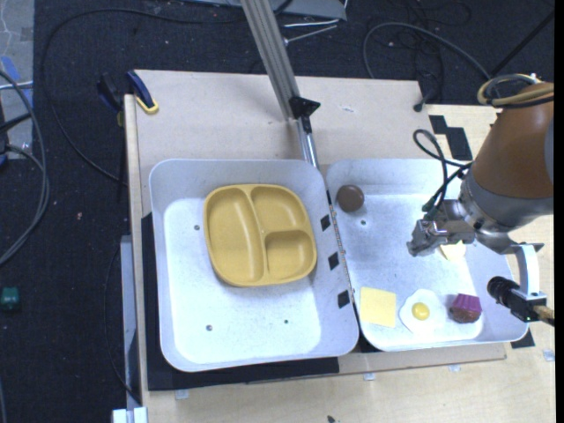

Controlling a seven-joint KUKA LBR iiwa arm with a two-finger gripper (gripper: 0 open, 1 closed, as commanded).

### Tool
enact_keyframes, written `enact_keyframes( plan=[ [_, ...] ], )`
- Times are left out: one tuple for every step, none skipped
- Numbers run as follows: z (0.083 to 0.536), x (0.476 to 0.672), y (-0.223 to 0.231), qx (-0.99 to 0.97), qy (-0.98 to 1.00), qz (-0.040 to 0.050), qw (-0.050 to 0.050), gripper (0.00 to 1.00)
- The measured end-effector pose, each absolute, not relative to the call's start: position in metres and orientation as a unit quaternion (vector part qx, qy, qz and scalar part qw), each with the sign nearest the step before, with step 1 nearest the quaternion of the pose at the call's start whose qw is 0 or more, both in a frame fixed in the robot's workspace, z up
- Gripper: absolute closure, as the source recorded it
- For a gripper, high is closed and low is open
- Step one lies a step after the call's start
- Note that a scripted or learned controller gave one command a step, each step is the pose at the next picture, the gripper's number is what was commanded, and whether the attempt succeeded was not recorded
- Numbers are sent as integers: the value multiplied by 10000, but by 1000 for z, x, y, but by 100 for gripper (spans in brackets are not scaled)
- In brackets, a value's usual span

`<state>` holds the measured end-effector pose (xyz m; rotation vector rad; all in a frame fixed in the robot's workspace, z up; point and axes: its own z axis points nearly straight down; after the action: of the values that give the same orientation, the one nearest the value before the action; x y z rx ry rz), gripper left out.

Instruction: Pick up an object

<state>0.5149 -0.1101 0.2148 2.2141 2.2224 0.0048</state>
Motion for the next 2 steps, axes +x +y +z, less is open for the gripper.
enact_keyframes(
  plan=[
    [238, 516, -110, 7058, 7084, 10, 17, 100],
    [233, 532, -67, 7044, 7098, 7, 0, 100]
  ],
)
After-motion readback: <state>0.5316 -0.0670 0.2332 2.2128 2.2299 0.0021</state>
